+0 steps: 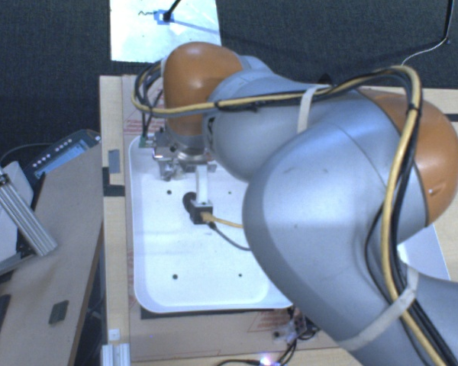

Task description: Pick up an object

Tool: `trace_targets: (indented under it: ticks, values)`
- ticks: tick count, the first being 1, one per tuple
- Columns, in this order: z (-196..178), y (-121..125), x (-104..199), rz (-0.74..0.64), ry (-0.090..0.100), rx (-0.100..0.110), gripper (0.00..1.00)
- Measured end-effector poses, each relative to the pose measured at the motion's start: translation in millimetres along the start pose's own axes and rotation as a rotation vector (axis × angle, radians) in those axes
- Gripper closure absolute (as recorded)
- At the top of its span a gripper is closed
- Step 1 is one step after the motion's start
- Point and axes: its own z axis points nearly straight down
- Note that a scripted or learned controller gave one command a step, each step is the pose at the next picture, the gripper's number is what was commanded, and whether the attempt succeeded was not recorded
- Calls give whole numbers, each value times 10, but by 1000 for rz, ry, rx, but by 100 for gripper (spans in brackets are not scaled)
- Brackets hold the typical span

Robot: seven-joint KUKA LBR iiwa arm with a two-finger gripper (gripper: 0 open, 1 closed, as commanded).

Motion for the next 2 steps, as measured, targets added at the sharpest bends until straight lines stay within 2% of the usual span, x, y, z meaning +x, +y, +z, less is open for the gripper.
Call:
trace_targets:
  ticks: [1,2]
  values:
    - [-77,-40,1,2,2,-7,100]
    - [-70,-519,6,4,2,-4,100]
